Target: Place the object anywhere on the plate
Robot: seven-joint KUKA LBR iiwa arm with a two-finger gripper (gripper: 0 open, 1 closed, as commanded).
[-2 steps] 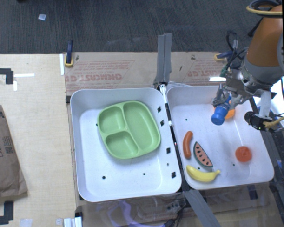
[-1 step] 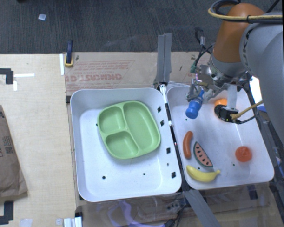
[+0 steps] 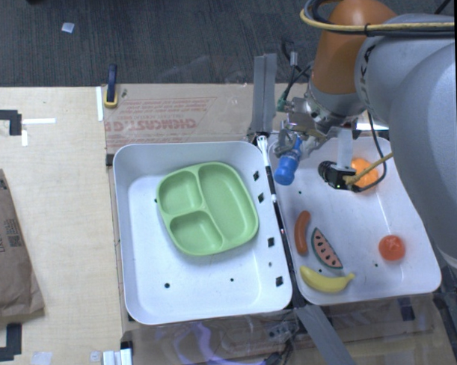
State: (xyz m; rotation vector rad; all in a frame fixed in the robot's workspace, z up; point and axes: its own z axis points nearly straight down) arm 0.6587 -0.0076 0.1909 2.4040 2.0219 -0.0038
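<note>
Blue bottle-shaped object (image 3: 286,168) is what we take to be the thing to move: it hangs tilted at the gripper (image 3: 289,149), over the top-left corner of the right bin (image 3: 411,273), just right of the wall between the two bins. The fingers look clamped on its upper end, though the wrist hides much of the contact, so we judge that a hold rather than see it plainly.

Going left to right, we count one brown paper bag (image 3: 10,245) at the bench's 9 o'clock edge, one left bin (image 3: 133,241), and in it one green plate (image 3: 207,209) with three compartments, lying a little toward 12 o'clock of the bin's middle.

To do this step well, we would carry the object toward 9 o'clock, high enough to pass the dividing wall and the plate's rim, and bring it down over the large compartment at the plate's 3 o'clock side, the nearest one. We would lower before releasing, since a rounded bottle may roll off.

In the right bin we count one sausage (image 3: 301,232), one watermelon slice (image 3: 326,249), one banana (image 3: 326,280) at 6 o'clock, one orange fruit (image 3: 366,171) partly behind cabling, and one red tomato (image 3: 392,247) at 3 o'clock.
</note>
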